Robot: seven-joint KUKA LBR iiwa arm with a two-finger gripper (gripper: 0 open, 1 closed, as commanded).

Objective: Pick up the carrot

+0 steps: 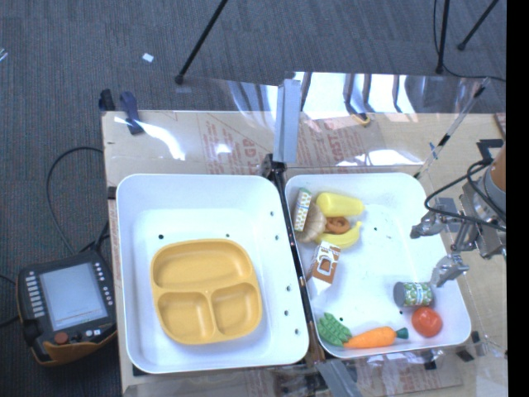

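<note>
The carrot lies at the lower edge of the right bin, between a green toy and a tomato; the end effector hovers at right, fingers apart, clear of it

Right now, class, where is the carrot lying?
The carrot lies along the near edge of the right bin, between the green leafy toy and the tomato.
</note>
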